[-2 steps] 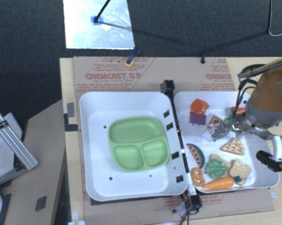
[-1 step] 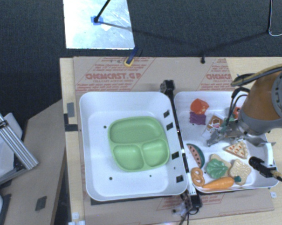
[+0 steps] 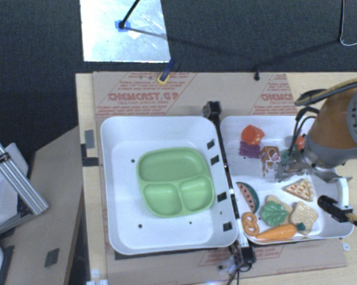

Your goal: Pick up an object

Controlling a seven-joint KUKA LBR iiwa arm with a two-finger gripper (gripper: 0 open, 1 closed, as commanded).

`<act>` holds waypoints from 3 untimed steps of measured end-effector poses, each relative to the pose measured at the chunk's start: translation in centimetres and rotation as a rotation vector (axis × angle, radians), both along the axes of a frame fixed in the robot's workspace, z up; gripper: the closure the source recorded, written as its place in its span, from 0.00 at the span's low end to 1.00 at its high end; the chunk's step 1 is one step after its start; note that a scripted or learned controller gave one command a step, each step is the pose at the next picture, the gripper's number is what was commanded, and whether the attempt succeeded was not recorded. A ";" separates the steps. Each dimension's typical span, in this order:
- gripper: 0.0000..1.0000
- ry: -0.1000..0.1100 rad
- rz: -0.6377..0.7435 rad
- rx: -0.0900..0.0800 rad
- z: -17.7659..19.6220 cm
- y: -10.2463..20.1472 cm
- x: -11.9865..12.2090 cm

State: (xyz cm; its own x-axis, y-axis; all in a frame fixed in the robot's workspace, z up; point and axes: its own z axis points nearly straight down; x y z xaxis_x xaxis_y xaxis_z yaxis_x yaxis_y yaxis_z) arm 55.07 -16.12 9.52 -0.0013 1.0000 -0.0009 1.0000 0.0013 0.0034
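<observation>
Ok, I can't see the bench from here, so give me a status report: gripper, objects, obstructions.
Gripper low in right bin, fingers unreadable. Pizza slice just beside it, nothing seen held. Toy food crowds around; green tray alone in left bin.

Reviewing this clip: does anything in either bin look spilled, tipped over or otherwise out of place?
Nothing stands out. The green three-compartment plastic plate sits flat in the left white bin; the toy foods, including the orange carrot and watermelon slice, lie inside the right white bin, below the gripper.
</observation>
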 end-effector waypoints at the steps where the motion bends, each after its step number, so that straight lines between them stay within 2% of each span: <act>1: 1.00 -0.001 0.001 0.000 4.4 -0.4 0.1; 3: 1.00 -0.003 0.003 -0.001 13.2 -0.6 1.2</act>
